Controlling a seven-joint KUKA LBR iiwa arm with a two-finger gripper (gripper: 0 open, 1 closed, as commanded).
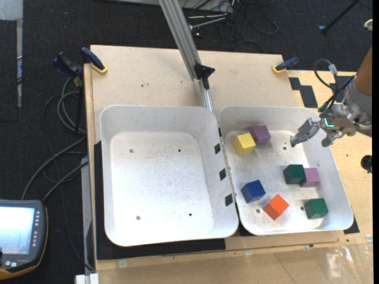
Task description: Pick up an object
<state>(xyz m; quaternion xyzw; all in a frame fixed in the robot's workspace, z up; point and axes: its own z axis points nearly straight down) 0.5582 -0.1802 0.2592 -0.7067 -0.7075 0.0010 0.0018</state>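
Observation:
The right bin [340, 185] holds several small cubes: a yellow one [243, 143] touching a purple one [260, 135] at the back left, a dark green one [294, 174] against a light purple one [310, 177] in the middle, and a blue one [253, 190], an orange one [275, 207] and a green one [316, 208] toward the front. My gripper [310, 139] hangs over the bin's back right part, open, with nothing between its fingers. It is right of the purple cube and behind the dark green one.
The left bin [154, 176] sits beside the right one, their rims meeting in the middle. A slanted metal pole [180, 31] comes down from the top to the bins' back edge. Blue and yellow clamps [93, 60] grip the board's back corners.

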